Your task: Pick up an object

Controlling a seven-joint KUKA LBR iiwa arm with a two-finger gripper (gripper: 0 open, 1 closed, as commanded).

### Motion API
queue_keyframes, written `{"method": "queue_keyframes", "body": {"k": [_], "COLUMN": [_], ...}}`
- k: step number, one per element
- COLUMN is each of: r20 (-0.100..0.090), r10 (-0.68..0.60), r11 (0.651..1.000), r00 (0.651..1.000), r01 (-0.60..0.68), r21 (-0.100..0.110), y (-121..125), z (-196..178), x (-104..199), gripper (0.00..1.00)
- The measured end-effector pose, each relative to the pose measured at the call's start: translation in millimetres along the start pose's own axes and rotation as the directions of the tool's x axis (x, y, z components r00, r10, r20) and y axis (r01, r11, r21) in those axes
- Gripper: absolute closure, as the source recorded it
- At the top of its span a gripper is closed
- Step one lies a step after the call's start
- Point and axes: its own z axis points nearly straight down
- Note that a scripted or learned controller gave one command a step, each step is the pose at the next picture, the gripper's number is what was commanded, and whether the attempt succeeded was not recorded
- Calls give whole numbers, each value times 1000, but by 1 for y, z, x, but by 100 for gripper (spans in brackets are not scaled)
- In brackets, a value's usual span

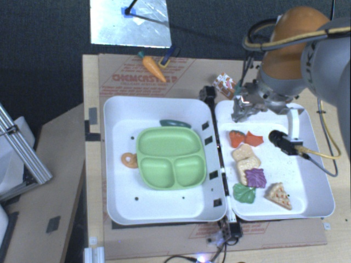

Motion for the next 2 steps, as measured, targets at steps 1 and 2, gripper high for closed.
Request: {"method": "queue_keyframes", "body": {"k": [1,2], "r20": [0,0], "r10": [1,2], "r11": [1000,1000], "r00": [1000,1000], "r01": [-1,-2], "r21": [4,4], "y": [-6,-13], "z": [16,15], "x": [-1,-2], "gripper": [100,100]}}
